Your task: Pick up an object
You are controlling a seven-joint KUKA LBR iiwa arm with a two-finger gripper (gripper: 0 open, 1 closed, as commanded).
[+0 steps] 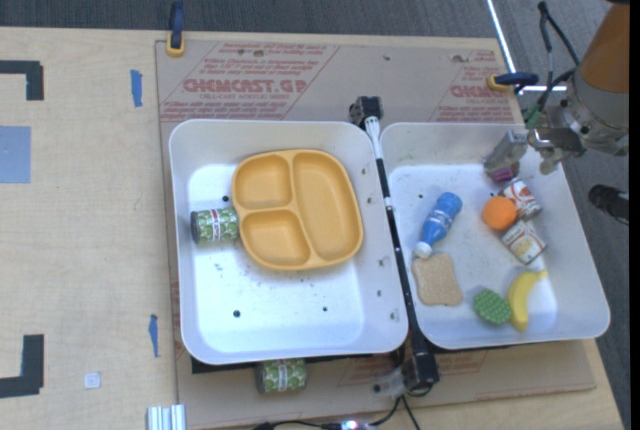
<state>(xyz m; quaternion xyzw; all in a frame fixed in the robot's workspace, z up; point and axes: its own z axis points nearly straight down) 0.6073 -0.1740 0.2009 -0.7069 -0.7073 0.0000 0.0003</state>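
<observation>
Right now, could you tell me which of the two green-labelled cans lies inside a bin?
The green-labelled can beside the yellow divided plate lies inside the left bin; the other can sits outside, below its front rim.

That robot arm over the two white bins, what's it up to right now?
The arm reaches in from the right, its end effector hovering over the far corner of the right bin, close to an orange ball and a small can. A blue bottle, bread slice and banana lie untouched there. The left bin has a yellow divided plate.
</observation>
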